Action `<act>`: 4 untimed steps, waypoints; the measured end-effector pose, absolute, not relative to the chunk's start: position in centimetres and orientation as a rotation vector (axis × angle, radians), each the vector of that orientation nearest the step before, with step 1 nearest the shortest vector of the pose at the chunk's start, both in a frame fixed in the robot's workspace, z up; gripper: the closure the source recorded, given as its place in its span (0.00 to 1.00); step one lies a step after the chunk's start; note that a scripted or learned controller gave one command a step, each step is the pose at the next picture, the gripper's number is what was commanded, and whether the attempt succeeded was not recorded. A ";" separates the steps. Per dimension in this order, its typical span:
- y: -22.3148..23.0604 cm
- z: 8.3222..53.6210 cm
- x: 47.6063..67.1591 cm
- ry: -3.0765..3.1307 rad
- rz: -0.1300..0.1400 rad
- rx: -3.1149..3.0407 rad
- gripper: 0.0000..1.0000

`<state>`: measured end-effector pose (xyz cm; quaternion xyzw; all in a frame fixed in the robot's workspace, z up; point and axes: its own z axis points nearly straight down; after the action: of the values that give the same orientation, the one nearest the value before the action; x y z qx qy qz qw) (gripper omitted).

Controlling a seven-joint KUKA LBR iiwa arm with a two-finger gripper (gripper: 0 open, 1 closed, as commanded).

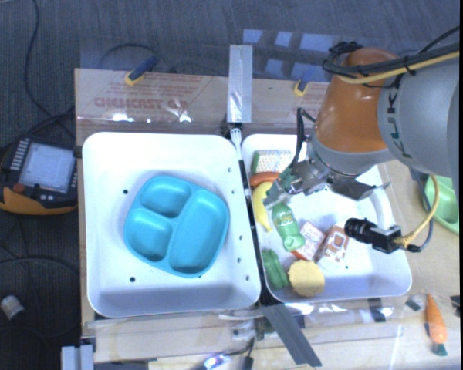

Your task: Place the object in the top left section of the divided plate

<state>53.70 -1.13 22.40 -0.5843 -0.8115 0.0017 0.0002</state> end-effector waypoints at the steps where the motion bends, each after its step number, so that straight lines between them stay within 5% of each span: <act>1: -2.6 20.5 55.0 -2.448 0.004 -1.963 1.00; 2: -5.3 18.3 54.2 -2.436 0.008 -1.982 1.00; 3: -0.3 22.7 51.6 -2.599 0.005 -1.761 1.00; 4: 0.5 24.1 51.9 -2.735 0.006 -1.545 1.00</act>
<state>51.89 0.47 24.14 -0.4918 -0.8707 0.0019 0.0002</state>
